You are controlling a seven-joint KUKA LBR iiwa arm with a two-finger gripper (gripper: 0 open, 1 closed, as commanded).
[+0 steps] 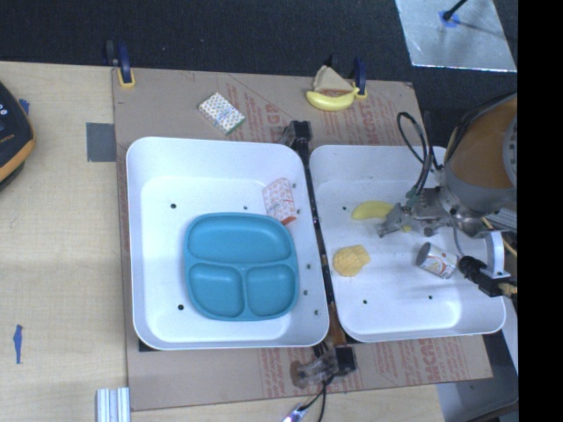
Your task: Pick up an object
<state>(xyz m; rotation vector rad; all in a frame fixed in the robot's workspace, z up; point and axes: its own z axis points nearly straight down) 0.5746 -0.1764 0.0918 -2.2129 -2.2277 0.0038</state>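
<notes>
The bench [53,262] is pale wood-grain board, with a brown cardboard sheet [176,112] laid over its middle; faint red print runs along the cardboard's edges, too blurred to read. Two shallow white plastic bins sit on it side by side, rims touching. The left bin [145,236] is smooth and round-cornered. Inside it, toward 6 o'clock, lies a blue tray [240,265], a matte rounded rectangle split into one long compartment and two smaller ones. At 2 o'clock of the tray, against the bin's right wall, is a crinkled white packet [280,200] with red print I cannot make out.

The right bin [369,323] holds the arm [479,161], grey metal with an orange band, at its 3 o'clock side. The jaws [393,226] point toward 9 o'clock, low over the bin floor; whether they are open or closed I cannot tell. Just at 10 o'clock of them lies a flat yellow piece [371,209], perhaps a banana-shaped toy. A rough, rounded yellow lump [351,259] lies at 7 o'clock of the jaws. A small white cup [437,261] with dark markings lies tipped at 4 o'clock.

On the cardboard beyond the bins, a yellow banana [331,99] sits at 12 o'clock, and a small patterned white square [221,112] at 11 o'clock.
</notes>
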